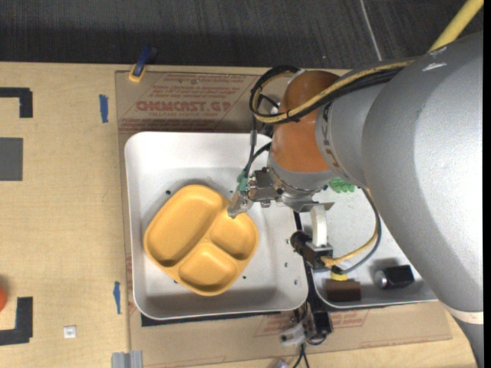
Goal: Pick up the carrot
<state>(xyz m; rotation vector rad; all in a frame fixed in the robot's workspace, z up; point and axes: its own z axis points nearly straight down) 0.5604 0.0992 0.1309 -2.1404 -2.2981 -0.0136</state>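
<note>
Your gripper (236, 204) sits low in the left bin (146, 150), at the rim of the yellow divided tray (188, 232). Can't tell if it's spread or closed. Can't tell where the carrot is. Right bin (418, 299): a black block (397, 275) and a brown block (343, 290).

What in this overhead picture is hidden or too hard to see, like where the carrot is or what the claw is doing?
- Carrot: I cannot make one out; the arm covers much of the right bin.
- Gripper: a small tip by the yellow tray; too small and blurred to read.
- Orange thing: cut off by the left edge, unidentifiable.
- Dark items in the right bin: too small to name.
</note>
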